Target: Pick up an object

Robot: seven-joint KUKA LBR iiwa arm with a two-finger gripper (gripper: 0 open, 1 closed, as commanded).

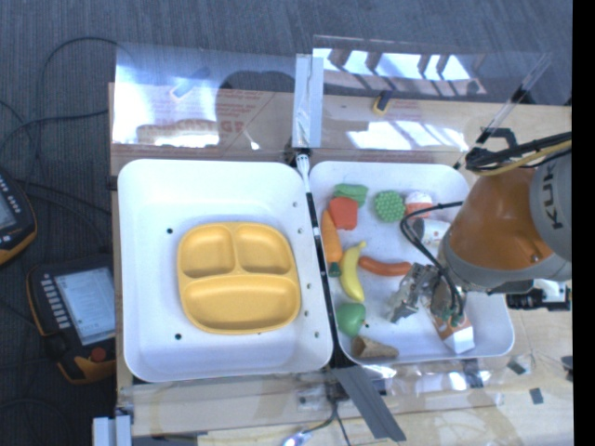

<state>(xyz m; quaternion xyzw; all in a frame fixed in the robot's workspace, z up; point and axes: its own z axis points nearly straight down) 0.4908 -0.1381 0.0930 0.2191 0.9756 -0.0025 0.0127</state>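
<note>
White bins (139,277) (grey carpet (186,7) behind)

Partial white letters "KU" on orange arm band (544,198); cardboard print illegible.

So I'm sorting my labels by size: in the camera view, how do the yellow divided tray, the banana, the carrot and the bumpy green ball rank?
Largest to smallest, as they look:
1. yellow divided tray
2. banana and carrot, too alike in length to rank
3. bumpy green ball
</note>
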